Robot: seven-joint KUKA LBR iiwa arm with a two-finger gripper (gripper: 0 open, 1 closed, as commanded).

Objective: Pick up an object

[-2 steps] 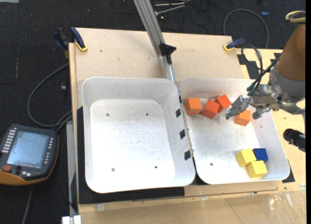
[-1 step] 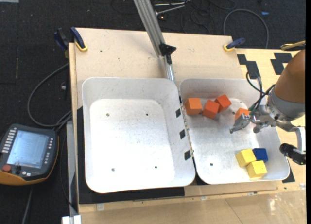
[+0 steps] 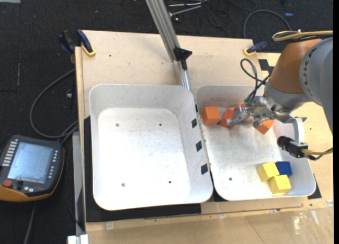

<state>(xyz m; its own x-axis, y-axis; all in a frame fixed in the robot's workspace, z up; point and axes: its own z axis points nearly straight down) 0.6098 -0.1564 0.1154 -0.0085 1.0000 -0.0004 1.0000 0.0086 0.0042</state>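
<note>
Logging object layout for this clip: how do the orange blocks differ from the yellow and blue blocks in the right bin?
The orange blocks lie at the right bin's far side beside the end effector; the yellow and blue blocks sit clustered in its near right corner, away from it. Both groups are small cubes.

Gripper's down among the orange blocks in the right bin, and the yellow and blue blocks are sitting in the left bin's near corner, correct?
Not quite. The camera view shows the yellow and blue blocks in the right bin, at its near right corner, not the left bin. The gripper is indeed down among the orange blocks there.
</note>
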